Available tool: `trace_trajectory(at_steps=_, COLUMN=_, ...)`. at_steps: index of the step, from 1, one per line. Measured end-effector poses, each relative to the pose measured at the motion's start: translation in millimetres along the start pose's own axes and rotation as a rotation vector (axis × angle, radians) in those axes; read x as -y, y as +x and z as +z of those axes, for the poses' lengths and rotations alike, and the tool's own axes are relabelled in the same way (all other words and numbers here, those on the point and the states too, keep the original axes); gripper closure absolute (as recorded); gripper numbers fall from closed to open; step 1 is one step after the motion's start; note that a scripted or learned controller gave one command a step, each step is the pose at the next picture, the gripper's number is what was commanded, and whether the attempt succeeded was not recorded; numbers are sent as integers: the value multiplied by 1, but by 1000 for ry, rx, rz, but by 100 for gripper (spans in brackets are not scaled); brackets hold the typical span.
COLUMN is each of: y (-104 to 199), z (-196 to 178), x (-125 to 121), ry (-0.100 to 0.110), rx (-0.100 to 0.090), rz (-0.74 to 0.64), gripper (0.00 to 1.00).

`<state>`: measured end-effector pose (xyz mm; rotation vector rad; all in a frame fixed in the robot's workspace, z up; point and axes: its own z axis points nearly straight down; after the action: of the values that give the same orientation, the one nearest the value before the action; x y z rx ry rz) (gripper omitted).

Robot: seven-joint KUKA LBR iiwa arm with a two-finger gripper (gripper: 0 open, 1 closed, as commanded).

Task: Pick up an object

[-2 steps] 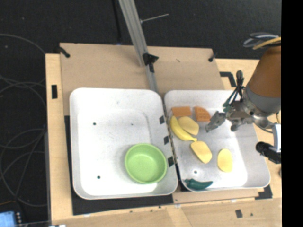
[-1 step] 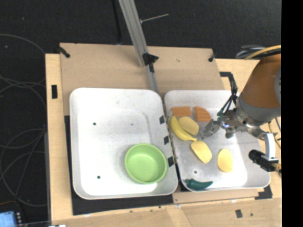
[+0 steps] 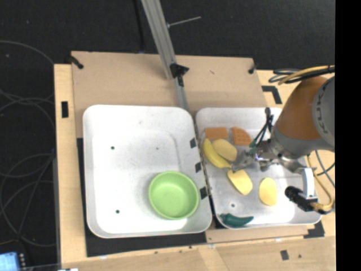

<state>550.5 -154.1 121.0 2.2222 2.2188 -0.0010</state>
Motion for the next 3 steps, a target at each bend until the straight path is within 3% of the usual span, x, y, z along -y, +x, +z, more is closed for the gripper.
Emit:
trace_trajectory(at_steps=1, y=1, z=-11, x=-1, ry=-5, rx=-3, rz=3, gripper=100)
trace_trajectory(at_steps=3, y=-21, z=-121, x=-4, ry=-3, rx=0, rz=0, gripper=100)
